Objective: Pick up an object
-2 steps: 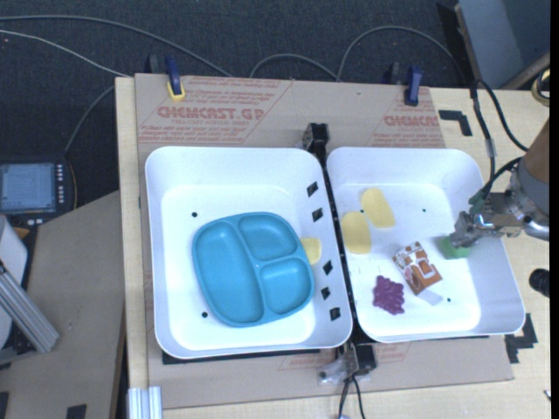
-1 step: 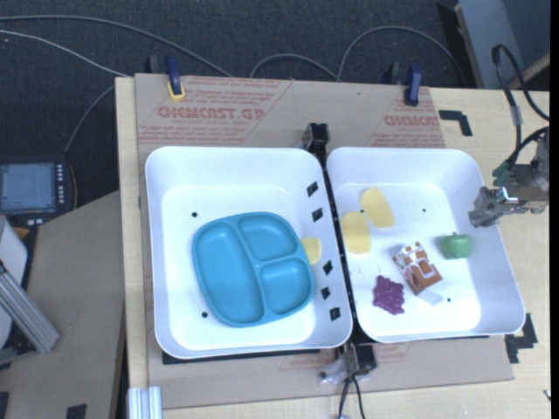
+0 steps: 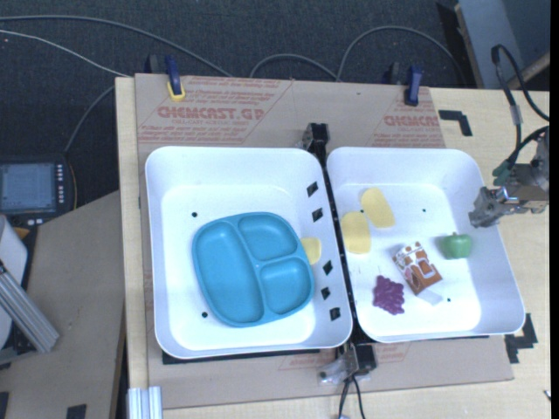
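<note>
Right now the gripper (image 3: 491, 209) hangs at about three o'clock over the right bin (image 3: 489, 317), above its rim, with nothing seen between its fingers; whether they are wide or narrow I cannot tell. Nearest to it is the green fruit (image 3: 456, 246), just beside it toward seven o'clock and standing free of the little brown and white house (image 3: 417, 267), so that looks the easiest choice. To do it well, I would centre squarely over the fruit before descending, since it looks round and likely to roll away from an off-centre pinch.
</note>
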